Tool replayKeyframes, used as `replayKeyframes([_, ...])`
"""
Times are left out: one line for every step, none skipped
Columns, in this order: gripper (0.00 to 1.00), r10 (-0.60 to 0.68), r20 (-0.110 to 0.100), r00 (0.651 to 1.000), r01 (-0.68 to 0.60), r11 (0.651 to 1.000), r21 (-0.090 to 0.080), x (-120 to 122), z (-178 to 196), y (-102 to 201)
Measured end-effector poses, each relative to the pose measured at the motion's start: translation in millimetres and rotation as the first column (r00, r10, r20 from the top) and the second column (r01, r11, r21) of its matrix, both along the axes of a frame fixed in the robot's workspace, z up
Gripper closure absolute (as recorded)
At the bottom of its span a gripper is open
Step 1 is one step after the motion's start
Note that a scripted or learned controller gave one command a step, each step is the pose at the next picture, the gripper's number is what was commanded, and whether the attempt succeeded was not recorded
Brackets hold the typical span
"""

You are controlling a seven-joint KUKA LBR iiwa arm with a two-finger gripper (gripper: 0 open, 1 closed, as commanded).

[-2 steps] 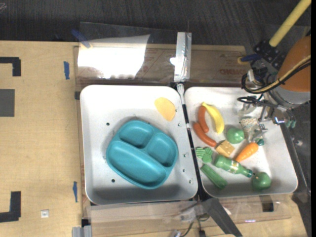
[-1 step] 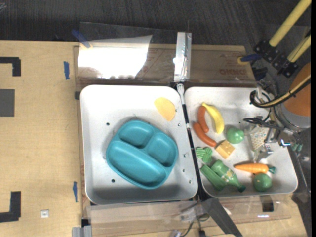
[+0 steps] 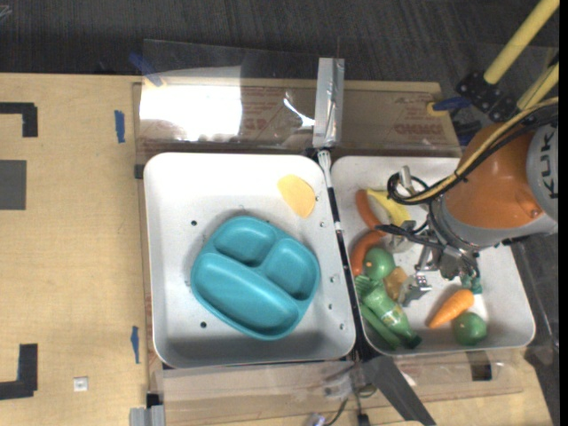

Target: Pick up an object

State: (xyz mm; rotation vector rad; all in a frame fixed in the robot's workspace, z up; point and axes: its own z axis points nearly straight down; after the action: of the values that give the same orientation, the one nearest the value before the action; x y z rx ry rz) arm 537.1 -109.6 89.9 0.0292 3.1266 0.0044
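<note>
My gripper hangs low in the right bin, among a heap of toy foods. An orange carrot lies just right of it, with a green ball beside the carrot. To its left are a round green piece, an orange-red piece and a long green vegetable. A yellow piece and a red one lie at the back of the bin. The wrist hides what is directly under the gripper.
The left bin holds a teal divided plate and a small yellow piece near its back right corner. A metal divider rail and clear plastic sheet stand behind the bins. Cables run from the orange wrist band.
</note>
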Motion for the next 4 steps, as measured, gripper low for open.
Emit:
replayKeyframes([0.0,0.072,0.001,0.997,-0.072,0.997,-0.007,-6,0,-1])
replayKeyframes([0.0,0.142,0.002,0.99,-0.142,0.99,-0.009,-19,1,11])
replayKeyframes([0.0,0.146,0.002,0.989,-0.146,0.989,-0.009,-19,0,11])
replayKeyframes([0.0,0.162,0.004,0.987,-0.162,0.987,-0.012,-41,1,15])
